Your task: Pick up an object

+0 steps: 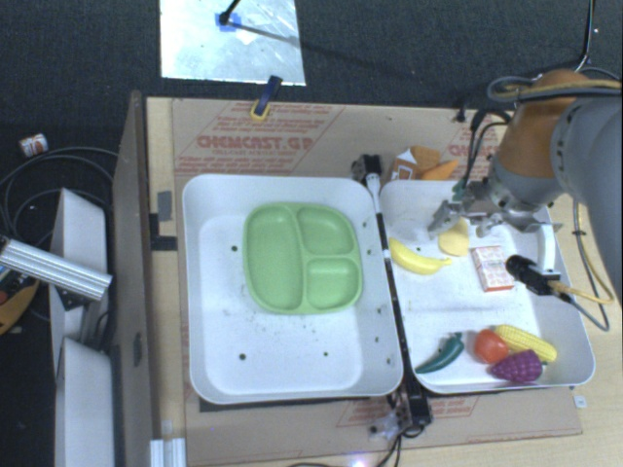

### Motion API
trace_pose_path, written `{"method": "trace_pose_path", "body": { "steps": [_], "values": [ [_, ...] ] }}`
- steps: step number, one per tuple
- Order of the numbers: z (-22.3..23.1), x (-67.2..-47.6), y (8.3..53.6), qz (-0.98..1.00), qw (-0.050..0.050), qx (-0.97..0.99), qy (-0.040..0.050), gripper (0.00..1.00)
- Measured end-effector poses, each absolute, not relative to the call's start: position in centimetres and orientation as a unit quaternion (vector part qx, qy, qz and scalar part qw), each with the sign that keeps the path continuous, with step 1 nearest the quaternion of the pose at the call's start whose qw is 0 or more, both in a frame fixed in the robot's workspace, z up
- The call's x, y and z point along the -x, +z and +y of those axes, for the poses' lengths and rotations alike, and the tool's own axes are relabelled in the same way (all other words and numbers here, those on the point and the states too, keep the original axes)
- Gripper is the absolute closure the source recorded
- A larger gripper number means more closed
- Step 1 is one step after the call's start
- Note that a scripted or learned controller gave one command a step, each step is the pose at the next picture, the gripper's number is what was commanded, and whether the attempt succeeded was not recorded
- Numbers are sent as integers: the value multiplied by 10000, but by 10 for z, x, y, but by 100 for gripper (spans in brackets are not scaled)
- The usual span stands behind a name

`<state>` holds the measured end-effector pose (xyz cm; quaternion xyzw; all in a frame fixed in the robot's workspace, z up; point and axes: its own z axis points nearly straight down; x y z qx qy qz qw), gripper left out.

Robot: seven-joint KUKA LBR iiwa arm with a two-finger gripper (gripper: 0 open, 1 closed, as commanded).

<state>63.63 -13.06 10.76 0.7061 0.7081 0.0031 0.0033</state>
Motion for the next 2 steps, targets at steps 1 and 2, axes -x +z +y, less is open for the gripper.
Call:
{"method": "trace_pose_path", "body": {
  "steps": [1, 2],
  "values": [
    [-141, -634, 84, 7071, 4, -7071, -2, 0],
    [-140, -636, 96, 7076, 22, -7066, 17, 100]
  ]
}}
